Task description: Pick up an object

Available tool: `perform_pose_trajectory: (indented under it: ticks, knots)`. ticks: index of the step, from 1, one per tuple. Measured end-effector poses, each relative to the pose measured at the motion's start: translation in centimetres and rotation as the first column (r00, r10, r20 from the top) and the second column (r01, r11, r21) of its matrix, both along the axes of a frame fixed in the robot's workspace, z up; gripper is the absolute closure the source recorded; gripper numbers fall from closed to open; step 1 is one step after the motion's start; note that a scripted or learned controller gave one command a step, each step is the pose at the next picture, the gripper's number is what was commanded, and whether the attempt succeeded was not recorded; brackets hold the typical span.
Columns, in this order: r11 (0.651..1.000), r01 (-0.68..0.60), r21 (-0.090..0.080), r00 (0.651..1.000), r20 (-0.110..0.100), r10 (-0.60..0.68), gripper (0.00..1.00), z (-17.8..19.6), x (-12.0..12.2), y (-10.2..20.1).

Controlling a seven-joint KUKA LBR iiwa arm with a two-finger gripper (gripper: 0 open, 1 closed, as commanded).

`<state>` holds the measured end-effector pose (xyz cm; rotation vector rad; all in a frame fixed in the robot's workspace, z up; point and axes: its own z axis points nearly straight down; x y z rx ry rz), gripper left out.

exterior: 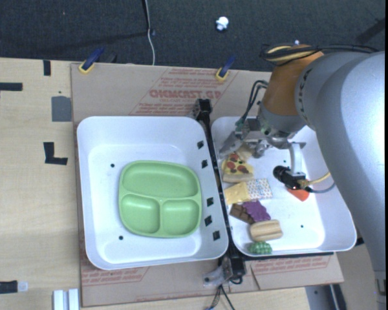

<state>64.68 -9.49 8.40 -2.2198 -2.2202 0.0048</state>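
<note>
My hand [246, 137] sits low at the right bin's [323, 231] far left corner, above the pizza slice toy [237, 168]; my own wrist hides it, so its grip I cannot tell. Nearby toys blur together.

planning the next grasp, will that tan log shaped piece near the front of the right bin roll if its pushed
The tan log-shaped piece looks rounded and lies on its side, so it probably rolls across its length. The green piece and purple piece beside it may block it. It looks rigid.
</note>
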Motion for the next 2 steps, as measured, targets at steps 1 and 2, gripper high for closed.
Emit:
perform_pose_trajectory:
  ticks: [1, 2]
  knots:
    - [1.000, -0.002, 0.001, 1.000, 0.004, 0.002, 0.00, 0.00, 2.20, -1.49]
    - [1.000, -0.003, 0.001, 1.000, -0.002, 0.003, 1.00, 0.93, 2.04, -1.38]
